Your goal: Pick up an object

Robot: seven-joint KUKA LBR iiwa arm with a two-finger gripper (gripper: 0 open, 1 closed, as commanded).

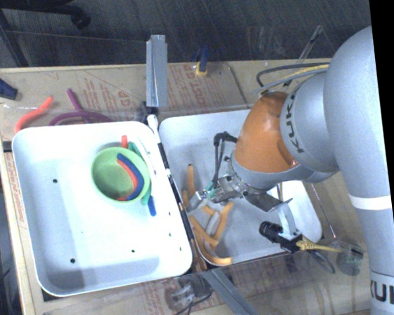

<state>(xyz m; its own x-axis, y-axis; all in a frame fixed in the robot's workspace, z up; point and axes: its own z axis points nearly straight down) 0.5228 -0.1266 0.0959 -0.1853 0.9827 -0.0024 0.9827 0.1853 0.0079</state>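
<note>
The two-finger gripper (209, 198) hangs low over the left side of the right shallow white bin (249, 119), among thin orange curved sticks (209, 236) on the bin floor; whether its jaws are released or clenched I cannot tell. To grasp well, it should centre on one stick, clear of the bin wall, and close before lifting straight. In the left white bin (47, 205) rests a green bowl-shaped stack of coloured curved pieces (120, 175).

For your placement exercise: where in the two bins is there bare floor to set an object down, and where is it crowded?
Left bin: bare floor left of and below the green bowl. Right bin: crowded; orange pieces by the divider, gripper and arm above. A small bare patch lies along its top edge.
</note>
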